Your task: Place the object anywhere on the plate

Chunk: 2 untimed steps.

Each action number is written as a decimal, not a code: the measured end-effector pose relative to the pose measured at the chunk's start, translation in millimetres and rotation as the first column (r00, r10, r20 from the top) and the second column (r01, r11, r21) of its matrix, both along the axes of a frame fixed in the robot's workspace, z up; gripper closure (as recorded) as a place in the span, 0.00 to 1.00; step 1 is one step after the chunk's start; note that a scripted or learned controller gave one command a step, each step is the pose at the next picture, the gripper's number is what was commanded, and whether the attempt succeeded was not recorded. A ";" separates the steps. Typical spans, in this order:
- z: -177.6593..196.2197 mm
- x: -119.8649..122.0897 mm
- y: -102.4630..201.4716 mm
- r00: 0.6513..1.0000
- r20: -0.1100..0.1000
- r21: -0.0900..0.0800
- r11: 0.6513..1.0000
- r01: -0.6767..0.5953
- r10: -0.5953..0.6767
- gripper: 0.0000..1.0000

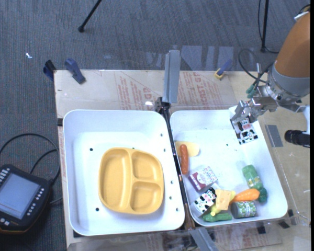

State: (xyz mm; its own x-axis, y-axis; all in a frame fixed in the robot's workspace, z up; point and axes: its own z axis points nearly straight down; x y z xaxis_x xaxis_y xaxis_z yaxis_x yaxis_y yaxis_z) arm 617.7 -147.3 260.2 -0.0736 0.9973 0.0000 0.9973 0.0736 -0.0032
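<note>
Grey carpet runs all round the bench, and off at the far left a black teach pendant (13, 196) sits on the floor with its cable looped behind it. On the bench, the left bin (73, 140) comes first, and flat in its middle lies the yellow plate (131, 180), three compartments, nothing on it. Across the divider, the right bin (225, 120) is busy: a pale yellow wedge (191, 148) touching an orange sausage (184, 158) by the left wall, then a dark red packet (202, 178), a little black-and-white cow carton (205, 199), a yellow cheese piece (224, 197), a green pickle (217, 217), a green can (244, 209), a carrot (246, 195) and a green vegetable (252, 175) crowding the near corner. Up at the far right, the gripper (244, 116) hangs over the bin's back end, and a black-and-white patterned carton (246, 134) sits right beneath its fingers, apparently clamped between them, well apart from the plate. Behind it rises the grey wrist with the orange band (298, 46).
</note>
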 end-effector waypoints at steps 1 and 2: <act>-70.4 26.5 -24.7 0.994 0.000 0.002 0.994 -0.106 0.106 1.00; -73.7 26.2 115.9 1.000 -0.001 0.002 1.000 0.014 -0.014 1.00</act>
